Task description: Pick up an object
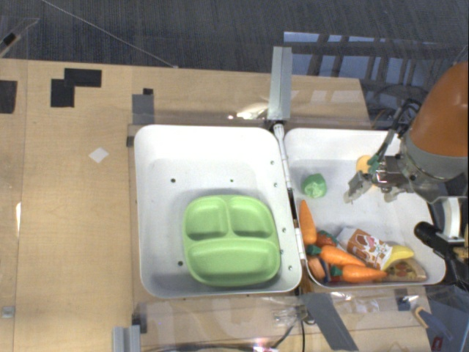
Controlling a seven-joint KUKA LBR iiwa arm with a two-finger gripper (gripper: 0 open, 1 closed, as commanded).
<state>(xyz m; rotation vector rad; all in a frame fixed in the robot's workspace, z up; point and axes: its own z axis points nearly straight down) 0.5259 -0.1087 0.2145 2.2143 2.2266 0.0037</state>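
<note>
from above, the wooden surface [66, 218] carries two white bins side by side. the left bin [157, 160] holds a green divided tray [231, 239]. the right bin [330, 149] holds a small green ball [315, 186] near its middle and, along the near edge, a heap of orange carrots [338, 259], a snack packet [368, 247] and a banana [399, 254]. the end effector [370, 189] hangs over the right bin, right of the ball and apart from it, its fingers spread with nothing between them.
</note>
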